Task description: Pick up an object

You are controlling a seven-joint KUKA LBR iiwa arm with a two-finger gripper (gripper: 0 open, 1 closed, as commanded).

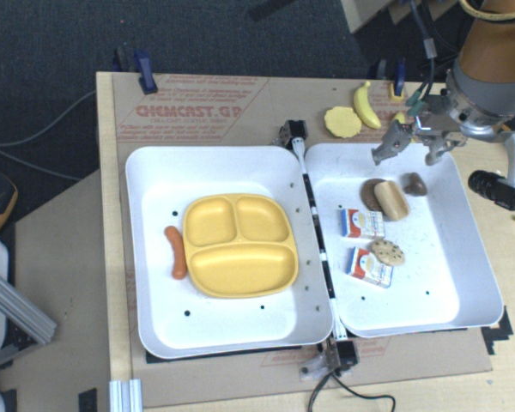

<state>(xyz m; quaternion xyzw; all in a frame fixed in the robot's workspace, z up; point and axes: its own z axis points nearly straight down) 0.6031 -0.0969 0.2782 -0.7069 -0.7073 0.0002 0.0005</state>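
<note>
Spread, empty claw point(415, 147) hovers just above the bread roll point(390, 199); it should descend straight, centring the roll between fingers.

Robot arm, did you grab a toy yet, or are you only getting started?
Nothing is picked up yet. The pincer hangs open over the far edge of the right bin with nothing between its fingers. The bread roll, cookie and two small cartons lie in that bin. Left to do: come down, close on one thing, lift it.
</note>
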